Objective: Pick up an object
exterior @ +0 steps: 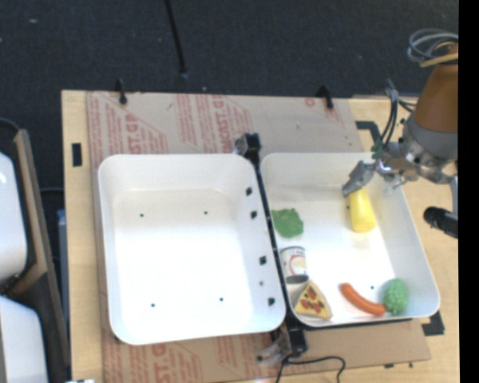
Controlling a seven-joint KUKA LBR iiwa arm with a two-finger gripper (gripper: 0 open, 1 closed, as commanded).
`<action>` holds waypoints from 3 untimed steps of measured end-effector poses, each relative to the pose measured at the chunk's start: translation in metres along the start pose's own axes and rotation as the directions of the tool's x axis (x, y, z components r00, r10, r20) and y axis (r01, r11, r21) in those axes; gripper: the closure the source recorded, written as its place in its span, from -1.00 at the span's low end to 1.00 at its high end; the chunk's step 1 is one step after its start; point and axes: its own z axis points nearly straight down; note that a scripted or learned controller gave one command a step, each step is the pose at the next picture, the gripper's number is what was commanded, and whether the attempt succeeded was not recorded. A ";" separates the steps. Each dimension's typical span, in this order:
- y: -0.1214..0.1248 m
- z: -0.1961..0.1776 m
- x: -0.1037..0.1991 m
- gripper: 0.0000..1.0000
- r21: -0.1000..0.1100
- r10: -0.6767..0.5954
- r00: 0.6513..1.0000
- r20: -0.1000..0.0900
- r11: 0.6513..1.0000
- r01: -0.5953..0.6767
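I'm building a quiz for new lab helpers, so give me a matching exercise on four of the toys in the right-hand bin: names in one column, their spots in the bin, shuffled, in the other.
Things:
1. yellow toy
2. green leafy toy
3. pizza slice
4. broccoli

Places:
A. near left corner of the right bin, against the divider
B. near right corner, beside the red sausage
C. left side by the divider, above the small can
D. far right part, just below the end effector

Pairs: 1-D, 2-C, 3-A, 4-B
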 end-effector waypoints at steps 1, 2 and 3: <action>0.002 -0.005 0.000 -1.00 -0.009 -0.001 1.000 0.002 1.000 0.001; 0.002 0.058 0.000 -1.00 -0.003 -0.001 1.000 0.001 1.000 0.001; 0.006 0.069 -0.002 -1.00 -0.019 -0.002 1.000 0.005 1.000 0.002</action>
